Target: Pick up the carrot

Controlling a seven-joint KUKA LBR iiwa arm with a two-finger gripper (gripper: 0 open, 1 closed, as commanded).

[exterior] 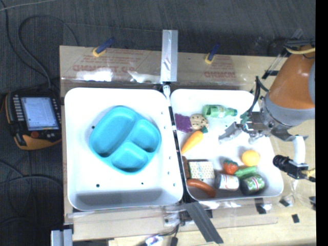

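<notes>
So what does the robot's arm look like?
The arm is chunky and rounded, with a big orange band on top and smooth grey below it. At its end sits the tool, a small grey and black metal part with thin fingers. Dark cables loop along the arm's side.

Left bin (pixel 77 188) is holding a blue three-compartment tray (pixel 125 138), sitting roughly centred. Right bin (pixel 225 97) is holding mixed items: green bottle (pixel 219 111) lying near the far wall; purple piece (pixel 182 122) touching a speckled cookie (pixel 198 120); yellow lemon (pixel 250 158) toward the right side; tomato (pixel 230 166) beside a dark can (pixel 226 181); patterned box (pixel 200 170); red sausage (pixel 200 187) lying along the near wall. Handheld pendant (pixel 33 118) is resting on the floor, left of the bench.
</notes>
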